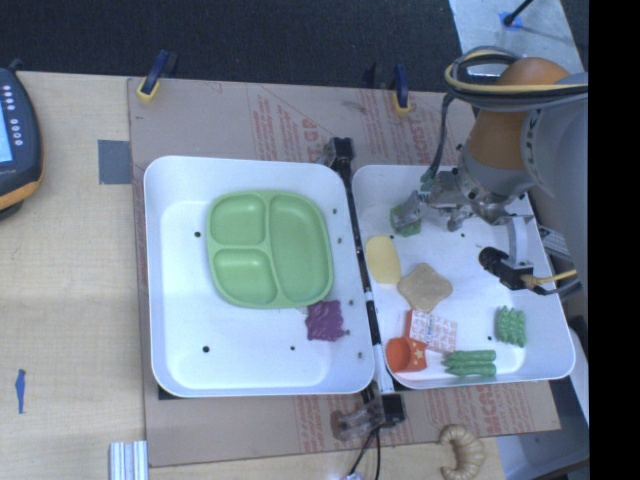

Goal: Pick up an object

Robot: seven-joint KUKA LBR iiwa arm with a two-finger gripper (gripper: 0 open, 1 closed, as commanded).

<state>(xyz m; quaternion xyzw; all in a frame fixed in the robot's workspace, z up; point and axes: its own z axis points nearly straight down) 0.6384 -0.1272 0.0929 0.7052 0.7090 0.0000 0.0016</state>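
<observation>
My gripper hangs low over the far left part of the right bin, with the grey arm and its orange band behind it to the right. Just in front of it lies a pale yellow oval piece. A tan bread-like slice sits near the bin's middle. Closer to the front are a red and white packet, a small red piece and a green bean pod. A short green piece lies at the right. I see nothing held in the gripper.
The left bin holds a green divided plate and a small purple object near the shared wall. A handheld controller lies at the bench's far left. A tan curled thing lies outside the bins at the front.
</observation>
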